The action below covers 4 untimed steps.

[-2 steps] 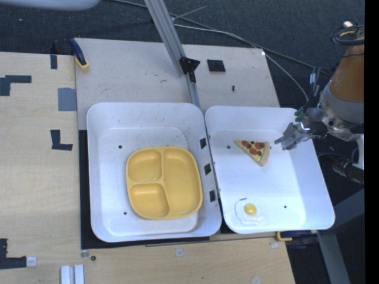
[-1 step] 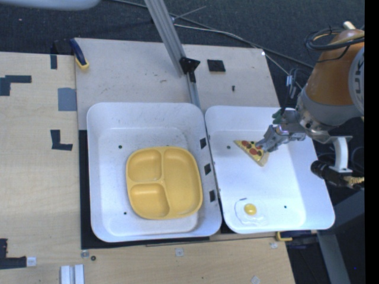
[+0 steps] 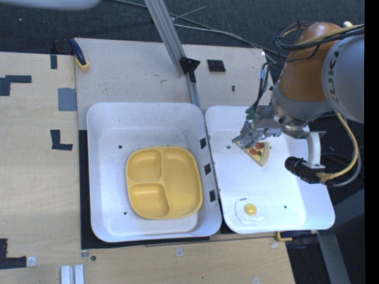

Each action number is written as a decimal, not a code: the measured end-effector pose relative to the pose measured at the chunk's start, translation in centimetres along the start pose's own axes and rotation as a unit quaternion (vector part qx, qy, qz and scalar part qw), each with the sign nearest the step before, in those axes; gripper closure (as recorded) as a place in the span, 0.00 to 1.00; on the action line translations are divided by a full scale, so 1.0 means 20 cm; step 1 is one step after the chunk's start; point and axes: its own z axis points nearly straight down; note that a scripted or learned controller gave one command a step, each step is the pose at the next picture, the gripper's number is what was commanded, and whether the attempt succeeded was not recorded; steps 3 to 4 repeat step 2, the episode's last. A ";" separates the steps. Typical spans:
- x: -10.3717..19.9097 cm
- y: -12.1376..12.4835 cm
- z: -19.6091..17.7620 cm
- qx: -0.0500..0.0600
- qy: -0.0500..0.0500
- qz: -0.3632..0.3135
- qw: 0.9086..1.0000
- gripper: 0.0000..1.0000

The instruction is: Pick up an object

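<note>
**Gripper low over the pizza slice in the right bin**

The gripper (image 3: 253, 136) sits low in the upper half of the shallow white right-hand bin (image 3: 296, 209), directly at the small wedge-shaped toy pizza slice (image 3: 259, 152), tan with red spots. The slice pokes out from beneath the gripper toward 5 o'clock. Whether the gripper is apart, together or clamped on the slice I cannot tell, since the metal parts blur into one grey mass from this slanted view; the slice may be touching it or merely lying under it.

The grey arm with its orange band (image 3: 305, 64) reaches down from 1 o'clock, its cables looping at the wrist, a posture that suits a top-down grab at a flat thing on the bin floor.

At 6 o'clock from the gripper, well apart from it, a flat toy fried egg (image 3: 249, 210), white with a yellow yolk, lies near the bin's front wall. At 8 o'clock, in the shallow white left-hand bin (image 3: 103, 158), rests a yellow plastic plate (image 3: 164, 182) with three compartments. Both bins sit side by side on the pale table (image 3: 130, 70).

The slice looks the likeliest target, being nearest.
</note>
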 end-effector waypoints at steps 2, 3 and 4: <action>0.56 0.03 0.04 0.001 -0.001 0.001 1.000 1.00; 0.56 0.03 0.04 0.001 -0.001 0.001 1.000 1.00; 0.56 0.03 0.04 0.001 -0.001 0.001 1.000 1.00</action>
